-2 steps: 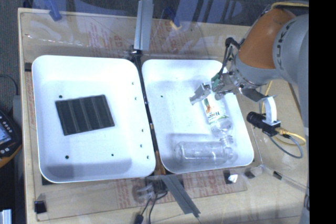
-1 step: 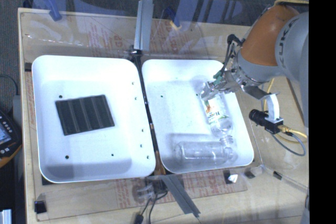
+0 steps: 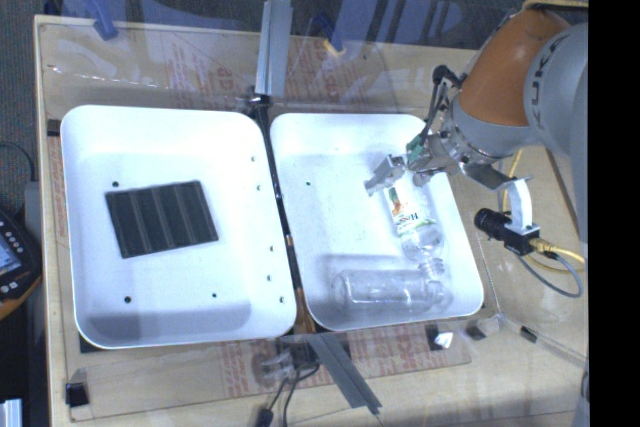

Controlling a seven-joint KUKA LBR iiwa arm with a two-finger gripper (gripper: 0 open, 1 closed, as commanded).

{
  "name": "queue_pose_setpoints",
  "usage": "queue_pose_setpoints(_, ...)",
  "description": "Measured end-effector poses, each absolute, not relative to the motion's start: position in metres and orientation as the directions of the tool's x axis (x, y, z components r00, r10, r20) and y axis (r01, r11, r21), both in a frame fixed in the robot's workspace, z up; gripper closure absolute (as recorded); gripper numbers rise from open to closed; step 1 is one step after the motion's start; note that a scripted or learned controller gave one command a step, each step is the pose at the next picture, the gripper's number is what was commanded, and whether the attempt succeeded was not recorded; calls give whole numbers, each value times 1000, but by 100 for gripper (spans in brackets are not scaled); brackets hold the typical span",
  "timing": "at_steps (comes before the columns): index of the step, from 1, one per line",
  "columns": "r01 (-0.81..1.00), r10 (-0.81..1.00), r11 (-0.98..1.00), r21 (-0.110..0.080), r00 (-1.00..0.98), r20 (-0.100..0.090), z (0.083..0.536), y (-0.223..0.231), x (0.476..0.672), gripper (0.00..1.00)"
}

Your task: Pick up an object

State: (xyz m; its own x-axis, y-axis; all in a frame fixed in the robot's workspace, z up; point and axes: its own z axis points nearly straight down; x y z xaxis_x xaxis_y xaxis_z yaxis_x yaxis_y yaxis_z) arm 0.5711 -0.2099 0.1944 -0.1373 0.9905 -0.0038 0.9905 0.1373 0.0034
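Nearest to me, along the front wall of the right bin [image 3: 300, 215], lies a clear plastic jar [image 3: 385, 287] on its side. Going from left, I see a dark ribbed tray [image 3: 161, 218] in the left bin [image 3: 80, 215]. A small clear bottle [image 3: 412, 223] lies above the jar. The gripper [image 3: 392, 173] hovers at its top end; how its fingers stand, I cannot tell.

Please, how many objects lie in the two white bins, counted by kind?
Clear plastic bottles: 2, the labelled bottle and the larger bottle, both in the right bin.
Dark ribbed panels: 1, the ribbed panel in the left bin.
Total: 3
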Motion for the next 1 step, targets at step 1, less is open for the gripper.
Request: queue_pose_setpoints(1,986,986,166,-3,-166,2,178,-209,572,0)
